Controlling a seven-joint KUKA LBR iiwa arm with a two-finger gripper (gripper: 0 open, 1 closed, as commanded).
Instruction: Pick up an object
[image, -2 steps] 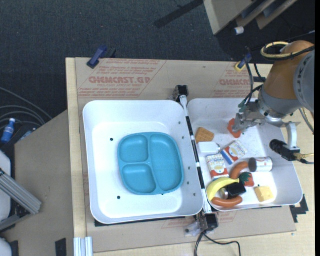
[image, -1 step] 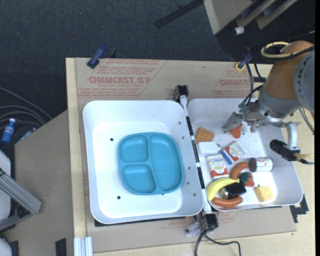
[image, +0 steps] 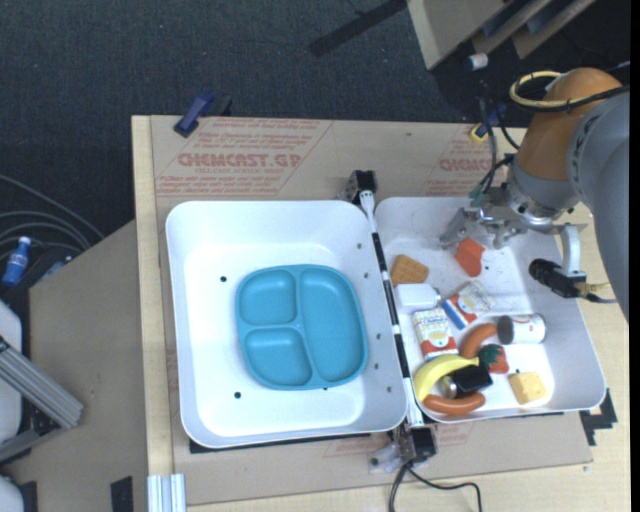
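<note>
My gripper (image: 477, 234) hangs over the far part of the right bin (image: 575, 300), its two metal fingers spread apart with nothing between them. Just in front of it a small orange-red object (image: 468, 257) lies on the bin floor, apart from the fingers. A tan cracker-like piece (image: 408, 268) rests near the bin's left wall. Nearer the front lie a white carton (image: 431, 329), a red sausage (image: 478, 335), a white bottle (image: 526, 328), a banana (image: 434, 372), a yellow cheese block (image: 528, 386) and a hot dog (image: 452, 404).
The left bin (image: 200, 300) holds a blue divided plate (image: 300, 325). A black clamp (image: 362, 184) sits at the far end of the wall between the bins. The grey arm with its orange band (image: 560, 130) comes in from the upper right. Cardboard (image: 240, 155) lies under both bins.
</note>
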